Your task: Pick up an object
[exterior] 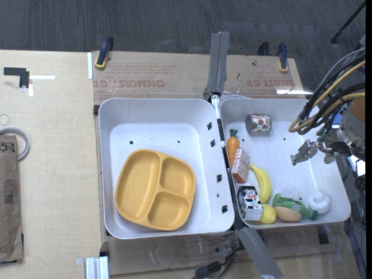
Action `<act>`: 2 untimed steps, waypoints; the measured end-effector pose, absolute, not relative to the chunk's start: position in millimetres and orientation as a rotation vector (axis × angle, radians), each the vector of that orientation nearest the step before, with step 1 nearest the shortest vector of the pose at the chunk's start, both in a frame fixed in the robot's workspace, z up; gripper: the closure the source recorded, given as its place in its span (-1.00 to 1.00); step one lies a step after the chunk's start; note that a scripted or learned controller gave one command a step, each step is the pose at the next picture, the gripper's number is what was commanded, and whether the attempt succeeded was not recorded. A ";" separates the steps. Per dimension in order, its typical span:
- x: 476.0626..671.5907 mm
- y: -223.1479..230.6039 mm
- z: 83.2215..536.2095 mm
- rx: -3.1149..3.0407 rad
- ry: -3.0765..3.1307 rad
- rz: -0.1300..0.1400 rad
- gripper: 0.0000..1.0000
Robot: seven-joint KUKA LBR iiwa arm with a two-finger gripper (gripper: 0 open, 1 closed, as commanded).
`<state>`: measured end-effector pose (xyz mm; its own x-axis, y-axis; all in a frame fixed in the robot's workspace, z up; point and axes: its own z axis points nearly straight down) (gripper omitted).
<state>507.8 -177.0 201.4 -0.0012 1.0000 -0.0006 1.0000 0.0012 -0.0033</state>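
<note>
Two white bins sit side by side on the bench. The left bin (116, 132) holds a yellow divided plate (155, 189), lying flat toward its near-left part. The right bin (334, 182) holds the small things, most of them along its left wall and near edge: a carrot (232, 146) lies by the left wall, with a small red-and-white packet (240, 162) just below it, then a banana (263, 182) curving toward the near edge. A black-and-white carton (249, 201) lies in the near-left corner, touching a lemon (268, 215). Beside it lie a brown potato (288, 214) and a green bottle (294, 204) with a white round piece (319, 202) at its right. A small can (259, 124) lies on its side near the far wall, apart from the rest.

The gripper (304, 152) hangs over the right half of the right bin, with nothing between its fingers; whether they stand apart or together I cannot tell
</note>
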 end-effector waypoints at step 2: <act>478.2 -98.6 93.3 -2.473 -1.951 0.000 -1.00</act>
